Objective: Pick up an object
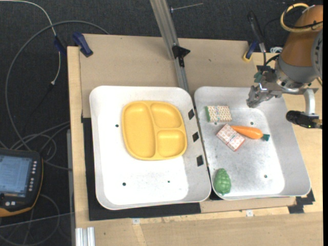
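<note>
The right bin (277, 173) holds an orange carrot with a green tip (247, 132), a small pink patterned box (230, 137), a speckled packet with a green edge (218, 113) and a green bumpy fruit (222, 181) near its front left corner. My gripper (254, 100) hangs over the bin's far right part, above and to the right of the carrot. Nothing shows between its fingers.
The left bin (107, 178) holds a yellow divided tray (154, 129). A metal pole (166, 29) slants up from between the bins. Blue clamps (82, 44) sit at the bench's far corners. Cables and a tablet (18, 181) lie off the left side.
</note>
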Tool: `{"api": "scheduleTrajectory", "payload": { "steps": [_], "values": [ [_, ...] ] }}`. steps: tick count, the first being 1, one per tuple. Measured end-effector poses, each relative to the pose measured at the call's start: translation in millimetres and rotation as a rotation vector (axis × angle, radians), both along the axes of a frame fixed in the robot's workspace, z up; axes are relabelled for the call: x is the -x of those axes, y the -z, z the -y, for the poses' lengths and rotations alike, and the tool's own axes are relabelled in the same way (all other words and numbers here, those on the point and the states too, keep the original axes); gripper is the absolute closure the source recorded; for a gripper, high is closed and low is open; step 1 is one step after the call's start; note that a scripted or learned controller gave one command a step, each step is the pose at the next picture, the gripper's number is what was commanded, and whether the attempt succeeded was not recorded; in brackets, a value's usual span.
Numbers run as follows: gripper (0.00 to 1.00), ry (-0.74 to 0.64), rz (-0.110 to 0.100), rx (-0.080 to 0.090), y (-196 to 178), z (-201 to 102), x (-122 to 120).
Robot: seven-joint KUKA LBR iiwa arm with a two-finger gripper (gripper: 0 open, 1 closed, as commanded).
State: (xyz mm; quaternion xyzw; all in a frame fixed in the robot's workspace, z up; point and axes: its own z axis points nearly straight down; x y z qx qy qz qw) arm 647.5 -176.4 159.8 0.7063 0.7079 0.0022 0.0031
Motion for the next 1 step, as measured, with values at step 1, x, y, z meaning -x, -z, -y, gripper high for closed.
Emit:
{"api": "scheduleTrajectory", "payload": {
  "steps": [1],
  "values": [
    [1.00,0.000,0.003,0.001,-63.3,-4.6,-8.0]
  ]
}}
